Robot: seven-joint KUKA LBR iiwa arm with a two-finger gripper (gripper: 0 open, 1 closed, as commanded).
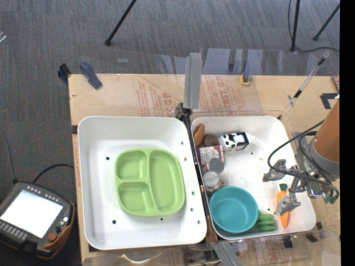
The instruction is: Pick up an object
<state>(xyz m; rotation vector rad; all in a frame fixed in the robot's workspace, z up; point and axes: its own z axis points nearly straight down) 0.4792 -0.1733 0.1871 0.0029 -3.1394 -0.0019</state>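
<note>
Reversed red lettering on the bench (166, 96); small labelled packet (209, 155), unreadable.

Red printing ran across the brown cardboard sheet (161, 96) that lay under the two bins, set upside down and slantwise to the camera. On the strip behind the left bin it seemed to spell "ADD", though the letters were too faint and skewed to be sure. Further red lettering on the same sheet behind the right bin could not be made out. The small red-and-white packet (209, 154) in the right bin's left side bore printing too small to read. The bright screen of the grey handheld control pendant (32, 213) showed no legible characters.
</note>
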